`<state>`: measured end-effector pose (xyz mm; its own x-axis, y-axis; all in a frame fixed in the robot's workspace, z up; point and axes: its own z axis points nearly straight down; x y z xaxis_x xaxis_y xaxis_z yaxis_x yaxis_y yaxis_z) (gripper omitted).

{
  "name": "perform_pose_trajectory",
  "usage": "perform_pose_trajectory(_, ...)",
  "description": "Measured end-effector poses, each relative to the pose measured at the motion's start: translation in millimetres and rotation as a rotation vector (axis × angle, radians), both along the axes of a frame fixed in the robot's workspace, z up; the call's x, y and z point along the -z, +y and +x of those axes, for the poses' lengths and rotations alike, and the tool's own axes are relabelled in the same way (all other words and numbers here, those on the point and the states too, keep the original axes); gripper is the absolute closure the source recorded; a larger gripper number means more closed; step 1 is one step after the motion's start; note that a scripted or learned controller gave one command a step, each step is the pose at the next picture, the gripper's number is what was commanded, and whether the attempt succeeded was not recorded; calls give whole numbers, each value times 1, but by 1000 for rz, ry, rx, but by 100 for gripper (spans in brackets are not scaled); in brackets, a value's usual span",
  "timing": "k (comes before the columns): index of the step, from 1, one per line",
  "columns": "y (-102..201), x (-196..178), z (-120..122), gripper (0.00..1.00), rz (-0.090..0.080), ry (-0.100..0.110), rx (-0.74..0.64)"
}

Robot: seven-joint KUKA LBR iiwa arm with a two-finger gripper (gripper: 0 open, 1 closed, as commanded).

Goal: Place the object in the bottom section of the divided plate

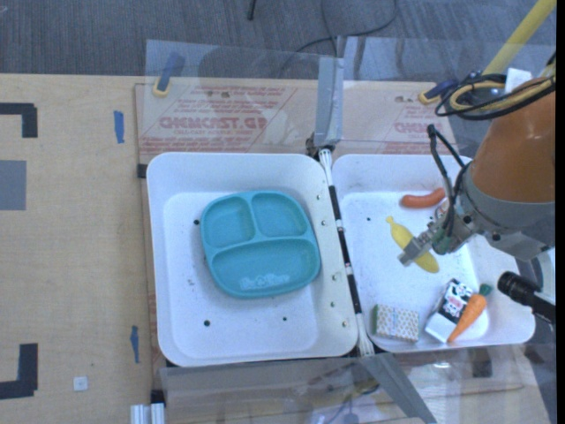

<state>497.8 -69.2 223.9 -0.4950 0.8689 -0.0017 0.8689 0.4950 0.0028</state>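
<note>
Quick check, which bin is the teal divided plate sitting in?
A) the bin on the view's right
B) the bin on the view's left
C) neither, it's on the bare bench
B: the teal divided plate lies inside the left bin, while the gripper hangs over the right bin near the banana.

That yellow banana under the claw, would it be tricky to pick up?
Probably a bit. The banana looks smooth and curved, so it may slip or swivel between the fingers. It looks like a small toy, likely light. Lying flat, it shouldn't roll far.
</note>
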Motion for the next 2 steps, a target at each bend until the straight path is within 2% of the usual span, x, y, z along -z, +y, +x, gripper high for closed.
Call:
perform_pose_trajectory(1,89,33,8,100,0,5,3)
perform_pose_trajectory(2,161,-19,55,100,0,1,-48)
